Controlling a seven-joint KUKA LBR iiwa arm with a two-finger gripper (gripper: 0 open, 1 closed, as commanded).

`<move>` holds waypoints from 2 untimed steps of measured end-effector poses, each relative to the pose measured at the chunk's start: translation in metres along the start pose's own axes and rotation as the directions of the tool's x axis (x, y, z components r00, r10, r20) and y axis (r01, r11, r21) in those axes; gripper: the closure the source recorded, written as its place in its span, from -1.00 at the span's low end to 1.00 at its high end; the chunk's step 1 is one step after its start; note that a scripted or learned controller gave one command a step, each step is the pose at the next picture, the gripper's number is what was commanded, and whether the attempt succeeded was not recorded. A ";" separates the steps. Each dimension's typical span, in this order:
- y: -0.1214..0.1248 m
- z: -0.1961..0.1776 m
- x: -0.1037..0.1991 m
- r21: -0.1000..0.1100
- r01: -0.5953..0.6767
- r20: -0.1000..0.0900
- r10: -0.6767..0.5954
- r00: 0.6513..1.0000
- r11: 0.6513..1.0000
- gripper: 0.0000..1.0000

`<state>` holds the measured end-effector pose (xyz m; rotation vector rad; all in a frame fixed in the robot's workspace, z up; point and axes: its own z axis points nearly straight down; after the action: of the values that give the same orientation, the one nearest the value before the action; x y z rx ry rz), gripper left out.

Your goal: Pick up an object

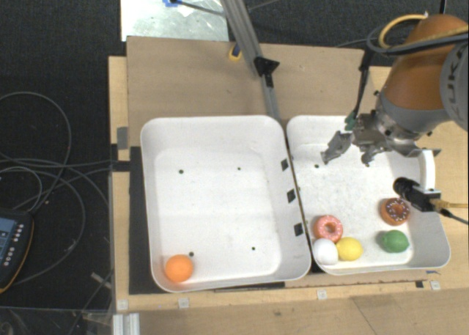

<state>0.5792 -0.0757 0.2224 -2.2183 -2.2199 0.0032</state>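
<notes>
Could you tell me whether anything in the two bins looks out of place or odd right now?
Only mildly: the orange ball sits alone in the left bin's near-left corner, while the pink donut, white ball, yellow ball, green ball and chocolate donut cluster along the right bin's near edge. Nothing looks spilled or damaged.

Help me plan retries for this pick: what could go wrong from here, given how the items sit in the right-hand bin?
The pink donut, white ball and yellow ball are packed together near the right bin's near corner, so a finger may nudge a neighbour rather than close on one. The green ball and chocolate donut sit near the wall, leaving little finger room. The gripper hovers apart from all of them.
</notes>
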 end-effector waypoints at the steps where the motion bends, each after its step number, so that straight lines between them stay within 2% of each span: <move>1: -0.007 0.048 -0.007 0.001 -0.001 0.000 0.001 1.000 1.000 -1.00; 2: 0.003 0.104 -0.006 0.000 -0.001 0.000 0.001 1.000 1.000 -1.00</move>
<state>0.5818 -0.0818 0.1186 -2.2189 -2.2194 0.0032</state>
